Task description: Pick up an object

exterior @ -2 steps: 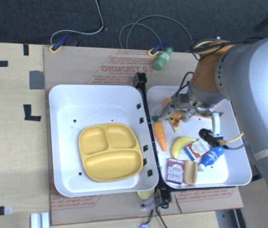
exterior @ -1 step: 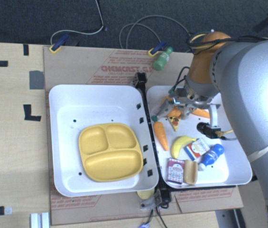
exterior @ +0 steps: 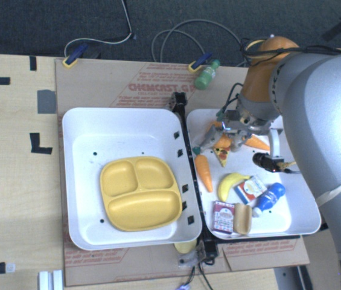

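Note:
My gripper [exterior: 221, 136] is low over the far part of the right bin [exterior: 306, 213], reaching in from the right. Directly under it lies a small orange and yellow thing [exterior: 221, 150], and whether the gripper touches it is unclear. Another orange piece [exterior: 256, 142] lies just to the right. Nearer the front are a carrot [exterior: 203, 171], a yellow fruit [exterior: 230, 185], a blue bottle [exterior: 270, 197], a small red and white packet [exterior: 250, 189], a maroon box [exterior: 223, 217] and a tan roll [exterior: 242, 219].
The left bin [exterior: 79, 132] holds a yellow divided tray [exterior: 141, 192]. A green bottle [exterior: 205, 76] lies on the cardboard behind the bins, beside cables. The arm's large grey body covers the right bin's right side.

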`<state>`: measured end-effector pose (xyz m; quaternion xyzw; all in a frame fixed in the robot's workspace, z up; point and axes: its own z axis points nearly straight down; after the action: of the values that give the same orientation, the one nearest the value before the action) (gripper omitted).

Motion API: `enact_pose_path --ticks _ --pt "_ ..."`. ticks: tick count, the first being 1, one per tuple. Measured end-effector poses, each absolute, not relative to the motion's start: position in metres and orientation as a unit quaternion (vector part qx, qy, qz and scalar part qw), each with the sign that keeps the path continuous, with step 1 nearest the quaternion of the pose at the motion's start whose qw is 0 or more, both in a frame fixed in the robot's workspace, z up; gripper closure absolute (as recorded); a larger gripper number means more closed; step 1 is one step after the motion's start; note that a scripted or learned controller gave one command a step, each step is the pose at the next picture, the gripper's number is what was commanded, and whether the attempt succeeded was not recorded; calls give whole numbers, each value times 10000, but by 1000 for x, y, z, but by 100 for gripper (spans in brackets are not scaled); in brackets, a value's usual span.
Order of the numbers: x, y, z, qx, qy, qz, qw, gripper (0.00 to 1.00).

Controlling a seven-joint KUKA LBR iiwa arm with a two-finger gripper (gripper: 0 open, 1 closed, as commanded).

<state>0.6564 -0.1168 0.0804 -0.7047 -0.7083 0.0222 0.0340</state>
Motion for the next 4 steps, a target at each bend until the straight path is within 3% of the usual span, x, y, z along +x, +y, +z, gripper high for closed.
enact_pose_path --ticks 1,2,3,4 --pt "664 -120 87 -7060 -7080 116 97 100" --pt "609 -78 187 -7059 -7083 -11 9 100" --pt "610 -80 180 -7063 -7079 16 26 0" --pt "573 -121 81 -7082 -7060 -10 19 0"
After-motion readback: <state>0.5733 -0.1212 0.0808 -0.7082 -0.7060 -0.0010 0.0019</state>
